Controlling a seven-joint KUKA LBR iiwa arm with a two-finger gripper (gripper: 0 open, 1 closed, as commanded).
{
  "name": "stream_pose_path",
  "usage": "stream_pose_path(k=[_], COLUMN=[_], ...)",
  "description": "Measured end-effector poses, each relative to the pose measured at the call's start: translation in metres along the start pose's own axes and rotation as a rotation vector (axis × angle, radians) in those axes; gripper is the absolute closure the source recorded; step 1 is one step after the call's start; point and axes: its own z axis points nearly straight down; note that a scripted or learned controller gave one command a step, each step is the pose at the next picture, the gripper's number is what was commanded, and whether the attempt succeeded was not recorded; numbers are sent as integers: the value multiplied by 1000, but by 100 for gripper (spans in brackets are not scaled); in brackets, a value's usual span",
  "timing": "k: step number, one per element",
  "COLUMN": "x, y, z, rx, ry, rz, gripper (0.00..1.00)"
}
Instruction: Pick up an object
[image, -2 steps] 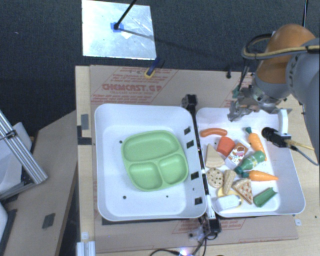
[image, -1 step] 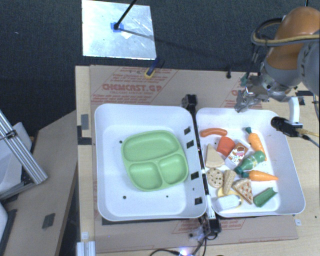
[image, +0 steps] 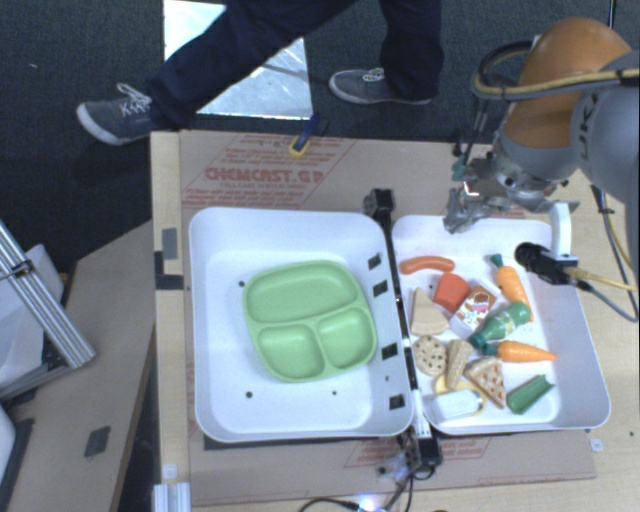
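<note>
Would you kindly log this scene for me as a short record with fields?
arm: reaches in from the right, gripper above the far edge of the right bin
left bin: holds a green divided tray
right bin contents: toy food, including a hot dog, two carrots, a cookie, a pizza slice, a green bottle
held item: none seen between the fingers
background: a person's legs and shoes beyond the bench
</note>
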Motion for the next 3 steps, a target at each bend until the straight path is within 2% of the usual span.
stream_pose_path(k=[1,2,3], x=[48,107,92], y=[-1,-20,-18], z=[1,5,4], rx=[1,2,1], ry=[0,0,-1], rz=[0,-1,9], gripper=[100,100,100])
